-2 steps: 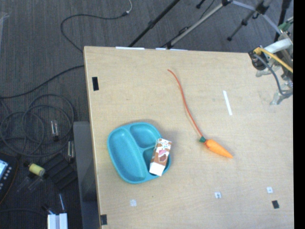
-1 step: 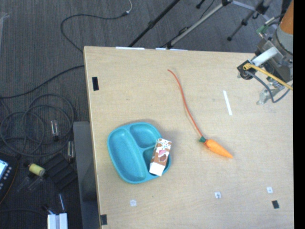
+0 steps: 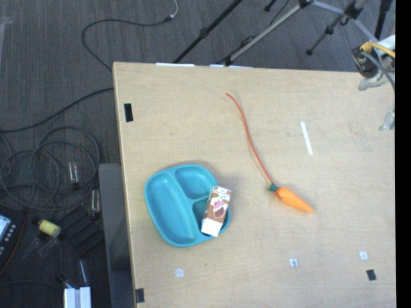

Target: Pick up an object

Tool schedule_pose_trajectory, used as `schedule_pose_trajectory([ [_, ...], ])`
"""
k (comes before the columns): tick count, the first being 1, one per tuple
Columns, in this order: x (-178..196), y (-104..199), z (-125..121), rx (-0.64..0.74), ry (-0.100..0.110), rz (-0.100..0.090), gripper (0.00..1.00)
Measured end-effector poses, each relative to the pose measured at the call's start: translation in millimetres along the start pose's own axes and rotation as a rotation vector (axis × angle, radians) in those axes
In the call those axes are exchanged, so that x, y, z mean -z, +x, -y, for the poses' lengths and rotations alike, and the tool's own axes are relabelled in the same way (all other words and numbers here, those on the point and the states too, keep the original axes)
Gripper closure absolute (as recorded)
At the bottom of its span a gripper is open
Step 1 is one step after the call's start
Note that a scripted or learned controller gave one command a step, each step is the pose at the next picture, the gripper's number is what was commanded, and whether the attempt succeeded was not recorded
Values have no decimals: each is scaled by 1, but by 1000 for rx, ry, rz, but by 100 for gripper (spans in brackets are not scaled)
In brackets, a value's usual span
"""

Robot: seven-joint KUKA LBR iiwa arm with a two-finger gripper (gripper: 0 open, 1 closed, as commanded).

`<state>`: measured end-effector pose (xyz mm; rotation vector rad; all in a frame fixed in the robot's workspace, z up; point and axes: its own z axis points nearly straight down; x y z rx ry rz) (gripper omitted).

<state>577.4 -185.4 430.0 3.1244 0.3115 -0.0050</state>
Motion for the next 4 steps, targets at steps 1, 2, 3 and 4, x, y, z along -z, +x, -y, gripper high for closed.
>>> schedule_pose_trajectory([
  [1, -63, -64, 79, 3, 3, 1, 0],
  [2, -169, 22, 103, 208, 4, 2, 0],
  [3, -28, -2, 100, 8, 2, 0, 0],
  [4, -201, -63, 105, 1, 4, 3, 0],
])
